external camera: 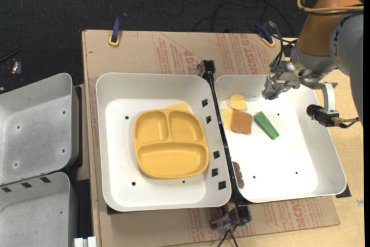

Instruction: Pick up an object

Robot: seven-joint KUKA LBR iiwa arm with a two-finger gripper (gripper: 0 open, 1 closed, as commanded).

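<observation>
You're at the approach step: the end effector [272, 91] hangs at the upper right of the frame, over the right bin [300, 182]; whether it's clenched, you cannot tell. The green block [267, 125] lies just below-left. Next, lower squarely onto it.

Two white bins [115, 194] sit on a cardboard sheet [150, 43] (blue clamps [115, 32] at its far edge).
</observation>
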